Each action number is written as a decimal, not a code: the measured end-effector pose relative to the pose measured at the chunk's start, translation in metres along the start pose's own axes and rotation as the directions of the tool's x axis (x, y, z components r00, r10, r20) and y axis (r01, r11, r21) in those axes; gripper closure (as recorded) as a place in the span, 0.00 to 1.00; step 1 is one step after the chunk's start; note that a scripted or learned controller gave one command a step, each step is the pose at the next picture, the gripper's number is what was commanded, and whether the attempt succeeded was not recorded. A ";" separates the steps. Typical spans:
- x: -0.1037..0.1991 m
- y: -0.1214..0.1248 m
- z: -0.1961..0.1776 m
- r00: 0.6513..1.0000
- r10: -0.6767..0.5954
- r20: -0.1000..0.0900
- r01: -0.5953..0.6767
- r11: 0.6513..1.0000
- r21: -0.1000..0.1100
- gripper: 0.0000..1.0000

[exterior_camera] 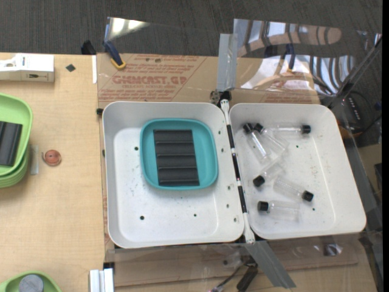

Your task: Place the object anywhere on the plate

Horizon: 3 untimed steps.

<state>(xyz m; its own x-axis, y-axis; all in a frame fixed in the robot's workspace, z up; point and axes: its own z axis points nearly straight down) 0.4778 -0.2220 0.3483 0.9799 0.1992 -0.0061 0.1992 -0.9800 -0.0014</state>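
Note:
A teal square plate [208, 157] with a dark ribbed insert [176, 157] lies in the left white bin [121, 218]. Several clear plastic tubes with black caps lie scattered in the right white bin [340, 218]: one at the top left [256, 140], one at the top right [290, 128], one in the middle [270, 172], one lower right [292, 190] and one at the bottom [278, 207].
A brown cardboard sheet [158, 78] lies behind the bins. On the wooden bench at the left are a green tray [18, 175], a small red disc [52, 157] and a white box [27, 69]. Clear panels [304, 47] stand behind the right bin.

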 end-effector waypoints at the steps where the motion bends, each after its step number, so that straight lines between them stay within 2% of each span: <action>1: 0.000 0.000 -0.001 1.000 -0.001 0.000 0.001 1.000 0.000 0.00; 2: 0.000 0.000 -0.003 1.000 -0.002 0.000 0.002 1.000 -0.001 0.00; 3: 0.000 0.000 0.014 1.000 0.001 0.000 -0.001 1.000 0.000 0.00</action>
